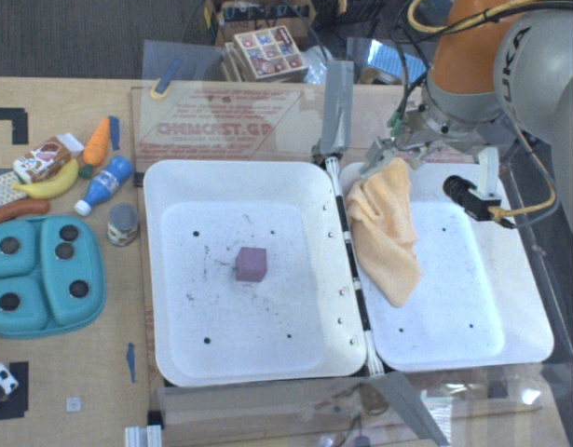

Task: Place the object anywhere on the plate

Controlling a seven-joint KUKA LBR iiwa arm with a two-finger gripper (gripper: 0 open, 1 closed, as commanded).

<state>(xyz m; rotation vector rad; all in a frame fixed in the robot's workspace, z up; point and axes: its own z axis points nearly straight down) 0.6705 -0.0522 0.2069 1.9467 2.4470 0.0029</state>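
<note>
step: pincer (395, 153) sits at the top edge of the yellow cloth (387, 226), cloth's upper corner bunched up between its fingers; looks closed on the fabric, cloth mostly draped on the bin floor.
how-to: lift straight up until the hanging tail clears the divider, then carry; a corner grip is weak, so move slowly.
target: no obvious plate; nearest thing is the teal tray (39, 277) at 9 o'clock on the surface (62, 101), well apart.
right bin (510, 333): cloth, at its 10 o'clock side.
left bin (295, 343): purple cube (251, 264), near centre.
</note>
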